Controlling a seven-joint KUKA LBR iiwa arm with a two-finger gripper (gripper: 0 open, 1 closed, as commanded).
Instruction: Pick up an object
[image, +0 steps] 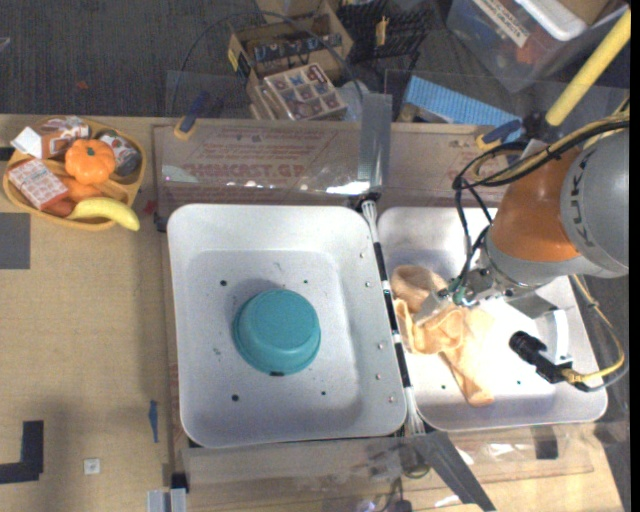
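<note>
A teal bowl (278, 331) sits upside down near the middle of the left bin (200, 260), apart from its walls. To the right of the bowl, across the wall where the two bins meet, a crumpled peach cloth (452, 338) lies in the right bin (425, 235). One end is bunched close to that wall and a strip trails away toward the bin's near edge. The gripper (456, 296) is right of the bowl and slightly farther back, low over the cloth's upper part. Whether it touches the cloth, and how its jaws stand, cannot be told from this angle. The arm (560, 215) reaches in from farther right of the bowl, with its orange band over the right bin's far side. Far to the bowl's upper left, outside the bins, a tray (45, 212) holds a banana (105, 211) and a small pumpkin (90, 160).
</note>
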